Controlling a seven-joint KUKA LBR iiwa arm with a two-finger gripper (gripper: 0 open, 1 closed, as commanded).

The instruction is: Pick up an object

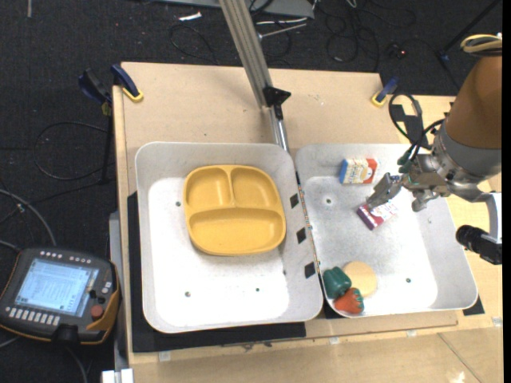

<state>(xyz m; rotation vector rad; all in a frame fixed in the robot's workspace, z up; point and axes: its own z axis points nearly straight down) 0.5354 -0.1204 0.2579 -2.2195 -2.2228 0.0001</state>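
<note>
Near the right bin's (447, 290) far edge, your gripper's (403, 191) spread, empty fingers could skid the purple packet (375, 214) aside.

One fixed camera watches my bench (200, 106) from above, tilted so the far edge sits at the frame's top. It stands far enough back to take in both white bins, the left bin (160, 238) and the right bin (423, 254), plus dark floor around them. My arm (479, 110) enters from the frame's right side
</note>
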